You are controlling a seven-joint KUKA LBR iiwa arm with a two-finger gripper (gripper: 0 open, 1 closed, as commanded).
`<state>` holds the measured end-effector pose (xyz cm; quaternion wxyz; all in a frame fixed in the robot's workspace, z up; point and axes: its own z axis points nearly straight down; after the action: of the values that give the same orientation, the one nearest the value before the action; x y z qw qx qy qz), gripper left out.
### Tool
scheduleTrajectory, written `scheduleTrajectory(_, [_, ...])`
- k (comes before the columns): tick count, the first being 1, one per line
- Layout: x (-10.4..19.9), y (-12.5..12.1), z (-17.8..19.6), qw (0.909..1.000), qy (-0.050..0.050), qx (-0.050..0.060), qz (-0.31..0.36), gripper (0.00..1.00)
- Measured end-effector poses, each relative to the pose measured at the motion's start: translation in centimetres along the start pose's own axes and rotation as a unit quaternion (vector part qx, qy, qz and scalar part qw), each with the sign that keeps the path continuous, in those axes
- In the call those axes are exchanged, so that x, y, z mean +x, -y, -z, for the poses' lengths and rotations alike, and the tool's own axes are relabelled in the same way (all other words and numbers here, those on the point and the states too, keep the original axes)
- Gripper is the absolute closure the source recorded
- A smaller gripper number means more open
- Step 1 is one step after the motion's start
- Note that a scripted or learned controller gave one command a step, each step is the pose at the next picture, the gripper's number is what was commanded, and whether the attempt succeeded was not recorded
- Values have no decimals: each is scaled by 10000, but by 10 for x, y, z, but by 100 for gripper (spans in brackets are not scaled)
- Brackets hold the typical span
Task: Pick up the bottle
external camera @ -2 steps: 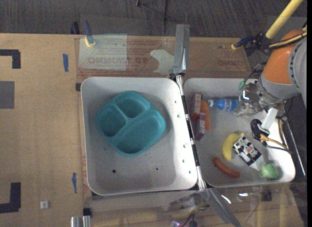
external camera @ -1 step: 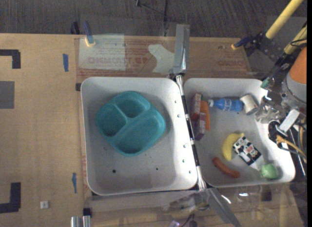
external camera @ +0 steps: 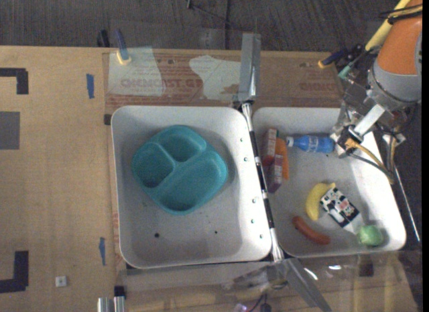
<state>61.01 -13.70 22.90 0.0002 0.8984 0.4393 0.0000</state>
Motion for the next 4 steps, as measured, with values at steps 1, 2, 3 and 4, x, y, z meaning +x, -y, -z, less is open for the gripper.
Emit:
scheduleTrajectory(1, [11, 23, 91, 9984, 1, 3, -565, 100])
scheduleTrajectory(2, [13, -2, 86, 9881, 2, 3, -1540, 100])
scheduleTrajectory(3, [14, 18, 96, 9784, 7, 16, -2068, 100])
scheduleTrajectory(4, [-43, 78, 85, 9581, 9, 22, -2864, 100])
